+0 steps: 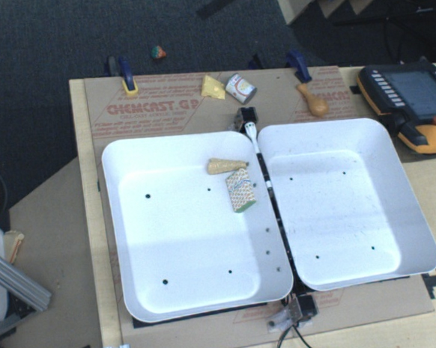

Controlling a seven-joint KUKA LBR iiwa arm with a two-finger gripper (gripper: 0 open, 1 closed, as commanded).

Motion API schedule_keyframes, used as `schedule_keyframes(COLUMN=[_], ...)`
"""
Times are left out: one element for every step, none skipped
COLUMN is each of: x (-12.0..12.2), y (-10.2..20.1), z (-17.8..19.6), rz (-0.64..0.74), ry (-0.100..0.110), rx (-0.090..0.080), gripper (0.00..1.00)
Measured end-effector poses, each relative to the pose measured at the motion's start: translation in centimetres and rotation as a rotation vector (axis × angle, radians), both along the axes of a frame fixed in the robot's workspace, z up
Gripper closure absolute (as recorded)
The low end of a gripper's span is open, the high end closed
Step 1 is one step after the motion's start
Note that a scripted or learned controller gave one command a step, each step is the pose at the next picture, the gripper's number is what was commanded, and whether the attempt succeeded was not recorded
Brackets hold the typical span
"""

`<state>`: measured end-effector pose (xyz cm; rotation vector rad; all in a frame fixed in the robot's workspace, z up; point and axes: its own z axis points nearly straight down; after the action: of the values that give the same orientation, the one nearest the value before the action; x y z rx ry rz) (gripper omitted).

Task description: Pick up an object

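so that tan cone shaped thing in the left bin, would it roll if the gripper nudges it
Probably yes. The tan cone-shaped object lies on its side on the smooth floor of the left white bin, so a nudge would likely swing it in an arc rather than straight. The small green-patterned packet just below might stop it.

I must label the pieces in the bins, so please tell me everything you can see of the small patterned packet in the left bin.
The small flat packet with a green and white pattern lies in the upper right part of the left shallow white bin, near the divide between bins. It looks like soft printed wrapping, roughly rectangular, long side running up and down the view, slightly tilted. Its top end touches or nearly touches a tan cone-shaped piece.
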<state>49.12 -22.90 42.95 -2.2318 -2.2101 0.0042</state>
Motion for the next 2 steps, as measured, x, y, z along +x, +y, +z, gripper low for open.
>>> schedule_keyframes(x=[1.3, -0.1], y=[0.6, 0.5], z=[-13.3, 4.1], rz=[0.009, 0.011], ry=[0.010, -0.023], rx=[0.007, -0.008], gripper=[1.00, 1.00])
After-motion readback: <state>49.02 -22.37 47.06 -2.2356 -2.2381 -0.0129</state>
